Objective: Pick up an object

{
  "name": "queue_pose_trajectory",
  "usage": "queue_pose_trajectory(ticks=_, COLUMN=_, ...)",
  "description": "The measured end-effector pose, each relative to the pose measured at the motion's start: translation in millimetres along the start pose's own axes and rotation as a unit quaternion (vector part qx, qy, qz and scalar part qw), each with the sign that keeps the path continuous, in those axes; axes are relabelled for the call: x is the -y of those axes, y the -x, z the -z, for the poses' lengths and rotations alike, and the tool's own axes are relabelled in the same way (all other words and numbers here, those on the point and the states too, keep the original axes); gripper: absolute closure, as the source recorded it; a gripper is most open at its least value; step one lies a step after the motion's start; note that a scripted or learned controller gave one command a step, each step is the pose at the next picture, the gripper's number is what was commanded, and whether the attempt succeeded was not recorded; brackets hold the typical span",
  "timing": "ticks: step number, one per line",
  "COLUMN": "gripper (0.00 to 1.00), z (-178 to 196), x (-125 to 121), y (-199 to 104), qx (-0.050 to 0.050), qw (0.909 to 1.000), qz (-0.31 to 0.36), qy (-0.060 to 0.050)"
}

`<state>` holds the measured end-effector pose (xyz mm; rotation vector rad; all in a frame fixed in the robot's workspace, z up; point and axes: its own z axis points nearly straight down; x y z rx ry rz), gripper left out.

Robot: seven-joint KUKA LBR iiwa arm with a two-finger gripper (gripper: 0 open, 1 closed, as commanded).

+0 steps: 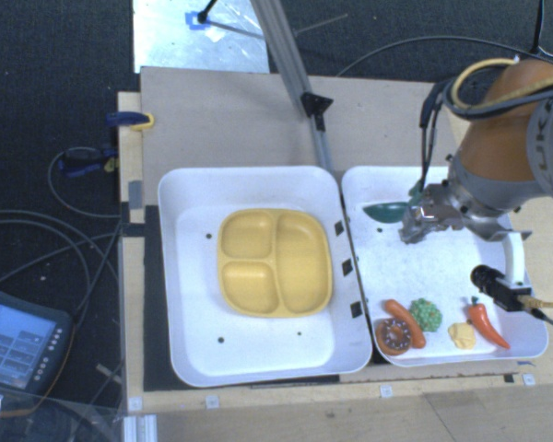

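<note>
- Task status, as judged: not done yet. Nothing seen lifted clear of the right shallow white plastic bin (369,247).
- Gripper (415,228), at the end of the grey arm with orange band (507,145), sits low over the upper part of right bin, just beside a dark teal-green rounded scoop-like piece (384,212).
- Gripper state: can't tell from this angle. Teal piece looks touching or nearly touching the gripper tip, but not visibly held, so not counted as a grasp.
- Likely target, by proximity: teal piece, upper-left area of right bin, near the divider btw bins. Small, smooth, shiny, shallow-curved; exact form too small to tell.
- Other candidates, all along the lower edge of right bin, well apart from gripper:
  - brown ring-shaped toy donut (393,336), w/ red-orange toy sausage (405,321) touching or overlapping it
  - green knobbly toy broccoli (426,315), just beside sausage
  - small pale-yellow lumpy toy (462,336)
  - red-orange toy chili pepper (486,325), lower-right corner
- Left shallow white plastic bin (180,274) holds a yellow three-compartment plastic plate (276,261).
- Left to do: confirm a secure grip, then lift.
</note>
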<state>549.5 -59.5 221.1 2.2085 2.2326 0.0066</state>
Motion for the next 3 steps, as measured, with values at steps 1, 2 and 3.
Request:
queue_pose_trajectory(ticks=1, gripper=1.00, z=-1.8, x=-37.1, y=-51.6, qx=0.000, qw=1.0000, qz=0.001, qy=0.000)
queue_pose_trajectory(ticks=2, gripper=1.00, z=7.6, x=-62.1, y=-88.9, qx=0.000, qw=1.0000, qz=0.000, qy=0.000)
queue_pose_trajectory(ticks=3, gripper=1.00, z=-0.8, x=-87.4, y=-131.8, qx=0.000, qw=1.0000, qz=0.000, qy=0.000)
